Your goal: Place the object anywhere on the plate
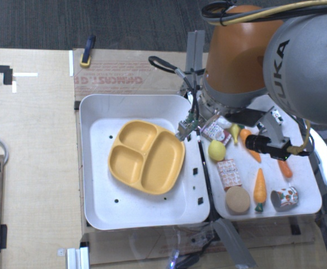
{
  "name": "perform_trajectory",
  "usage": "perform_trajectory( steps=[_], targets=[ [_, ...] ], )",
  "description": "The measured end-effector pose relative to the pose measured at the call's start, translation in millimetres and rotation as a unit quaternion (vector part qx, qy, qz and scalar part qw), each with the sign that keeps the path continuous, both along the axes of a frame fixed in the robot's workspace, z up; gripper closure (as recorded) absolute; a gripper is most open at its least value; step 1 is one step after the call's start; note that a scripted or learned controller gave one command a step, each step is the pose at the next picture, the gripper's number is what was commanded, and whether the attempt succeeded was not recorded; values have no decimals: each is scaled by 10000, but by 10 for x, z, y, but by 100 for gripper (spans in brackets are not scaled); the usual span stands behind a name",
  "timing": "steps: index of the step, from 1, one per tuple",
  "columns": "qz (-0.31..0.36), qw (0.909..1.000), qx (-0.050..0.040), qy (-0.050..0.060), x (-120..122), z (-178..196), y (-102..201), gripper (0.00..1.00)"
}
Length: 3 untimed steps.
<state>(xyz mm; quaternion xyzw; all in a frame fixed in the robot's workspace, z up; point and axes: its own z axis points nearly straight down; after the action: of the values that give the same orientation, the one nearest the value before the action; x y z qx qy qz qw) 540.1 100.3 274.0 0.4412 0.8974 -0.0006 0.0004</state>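
The tool (187, 126) hovers at the yellow three-compartment plastic plate (146, 157)'s upper right rim, its grip impossible to tell, so this looks like delivery — next, centre over a compartment.

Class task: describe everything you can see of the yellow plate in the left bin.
The plate is a yellow-orange divided dish, plastic by its look, with rounded corners and three compartments: two smaller on its left, one long on its right. It lies flat and turned at an angle on the floor of the left bin. All three compartments hold nothing.
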Motion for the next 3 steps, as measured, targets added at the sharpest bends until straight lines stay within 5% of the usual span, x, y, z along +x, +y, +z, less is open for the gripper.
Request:
perform_trajectory(
  steps=[1,2,3],
  targets=[
    [423,9991,-1,16,-507,-411,166,100],
    [-665,9978,-1,0,-383,-202,-408,100],
    [-1626,9867,-4,17,-625,-1047,105,100]
  ],
)
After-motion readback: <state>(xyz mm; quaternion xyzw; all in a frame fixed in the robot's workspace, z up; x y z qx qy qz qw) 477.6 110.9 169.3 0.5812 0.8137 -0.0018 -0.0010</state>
